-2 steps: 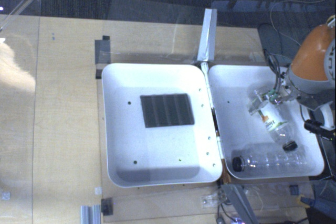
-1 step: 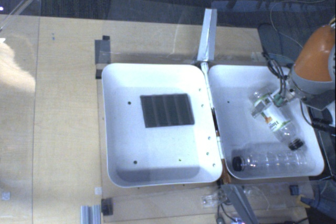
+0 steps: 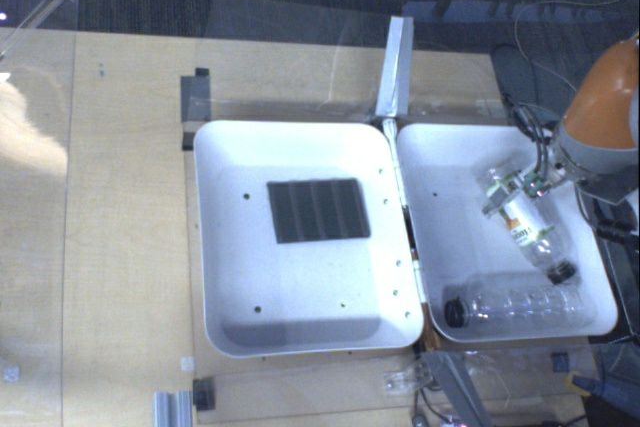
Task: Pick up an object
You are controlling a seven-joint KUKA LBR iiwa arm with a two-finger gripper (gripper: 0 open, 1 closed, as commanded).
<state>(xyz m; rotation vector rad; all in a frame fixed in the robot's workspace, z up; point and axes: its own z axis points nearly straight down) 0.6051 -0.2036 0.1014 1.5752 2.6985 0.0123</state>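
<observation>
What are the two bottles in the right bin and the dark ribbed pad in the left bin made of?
Clear bottle with dark cap lying along the near wall: likely glossy transparent plastic; the bin shows through. Clear labelled bottle: the same look. Dark ribbed rectangular pad: matte, possibly rubber or foam; can't confirm.

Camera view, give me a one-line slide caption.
KUKA arm's gripper over the right bin above a clear bottle; a dark ribbed pad lies in the left bin.
</observation>
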